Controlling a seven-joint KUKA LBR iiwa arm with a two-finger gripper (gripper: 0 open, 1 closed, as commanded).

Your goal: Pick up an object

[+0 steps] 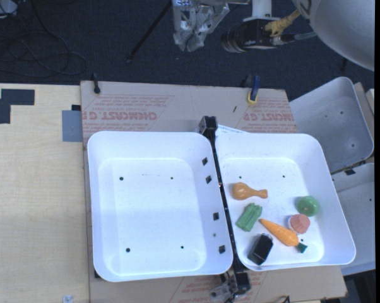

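Two white bins on the surface, toys in the right one.

The right bin (316, 150) holds a drumstick (248, 192), green block (249, 218), carrot (279, 231), black block (261, 249), pink piece (299, 223) and green ball (308, 205). Pincer (191, 38) hangs high beyond the left bin (95, 169), touching nothing; its opening I cannot tell.

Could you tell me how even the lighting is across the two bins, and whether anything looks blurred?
In the camera view, the left bin has a soft grey shadow over its floor; the right bin is more evenly lit. The toys, like the carrot, look sharp with small shadows; the pincer at the top edge is somewhat blurred.
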